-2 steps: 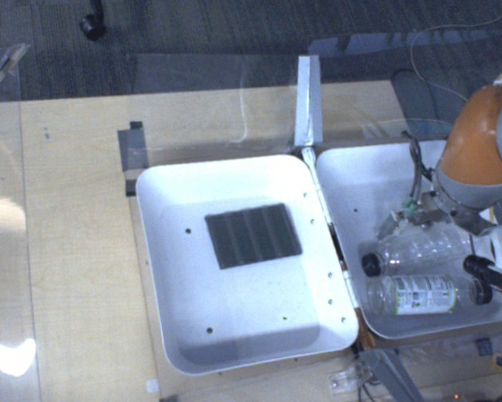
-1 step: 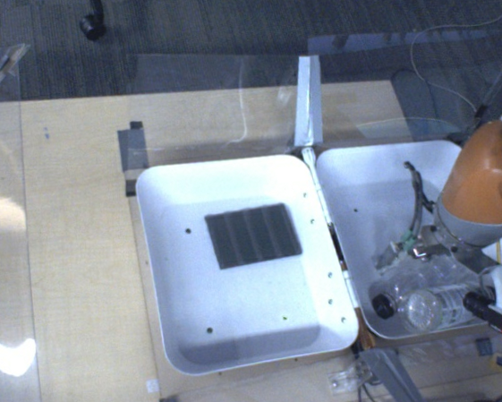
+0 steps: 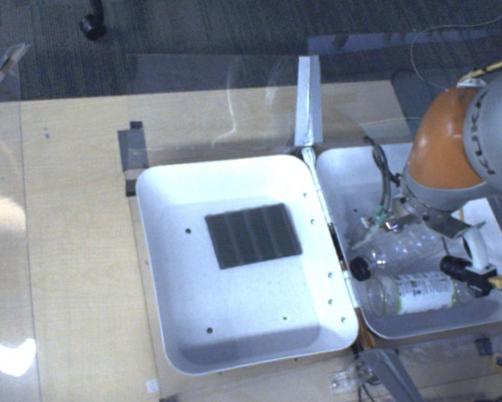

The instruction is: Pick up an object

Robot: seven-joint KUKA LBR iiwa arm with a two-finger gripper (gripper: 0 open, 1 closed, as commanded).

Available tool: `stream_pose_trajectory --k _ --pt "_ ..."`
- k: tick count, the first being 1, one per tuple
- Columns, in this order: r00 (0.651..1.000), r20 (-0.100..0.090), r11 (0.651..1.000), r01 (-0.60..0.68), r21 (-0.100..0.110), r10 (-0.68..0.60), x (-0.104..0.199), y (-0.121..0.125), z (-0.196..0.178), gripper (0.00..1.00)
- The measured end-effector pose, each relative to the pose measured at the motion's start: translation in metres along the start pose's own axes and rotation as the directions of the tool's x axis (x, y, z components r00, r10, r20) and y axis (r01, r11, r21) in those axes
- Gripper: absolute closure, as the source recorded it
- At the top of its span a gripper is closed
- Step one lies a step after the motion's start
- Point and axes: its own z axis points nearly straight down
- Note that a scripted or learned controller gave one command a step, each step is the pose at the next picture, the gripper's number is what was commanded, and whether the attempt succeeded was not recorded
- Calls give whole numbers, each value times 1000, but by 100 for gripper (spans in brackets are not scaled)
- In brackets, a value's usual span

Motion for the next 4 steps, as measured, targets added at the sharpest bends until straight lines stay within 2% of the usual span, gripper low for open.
stream_pose_trajectory --k 1,2,3,4 --pt "989 1 989 -150 4 150 -19 51 2 0" --pt "974 1 974 -228 8 228 -19 77 -58 0" --pt "993 0 993 -114 6 114 -25 65 3 0" --pt "991 4 991 -137 1 137 -48 -71 -1 0"
